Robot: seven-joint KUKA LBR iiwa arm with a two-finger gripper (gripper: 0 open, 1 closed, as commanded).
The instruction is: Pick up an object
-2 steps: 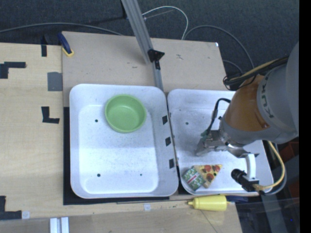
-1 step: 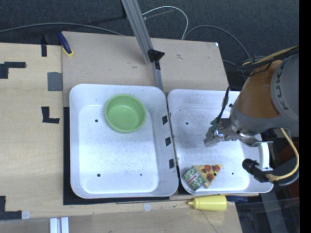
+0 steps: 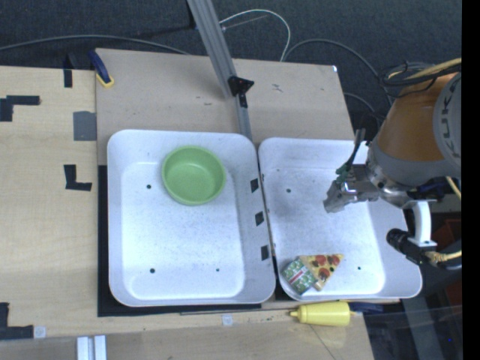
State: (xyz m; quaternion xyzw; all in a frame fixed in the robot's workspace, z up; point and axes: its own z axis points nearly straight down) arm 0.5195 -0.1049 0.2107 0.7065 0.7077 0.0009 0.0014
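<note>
A green bowl (image 3: pixel 194 175) rests upright in the back of the left bin (image 3: pixel 127 223). A small colourful packet with green and red print (image 3: pixel 310 270) lies at the front edge of the right bin (image 3: pixel 300 163). A yellow bottle (image 3: pixel 325 314) lies on its side on the bench just in front of that bin. My gripper (image 3: pixel 339 198) hangs over the right part of the right bin, behind and to the right of the packet, with nothing visible in it.
A grey metal pole (image 3: pixel 216 40) slants down from the top to the gap between the bins. Cables (image 3: pixel 300 47) trail behind the bench. Black tape marks (image 3: pixel 71 175) sit on the wooden surface at left.
</note>
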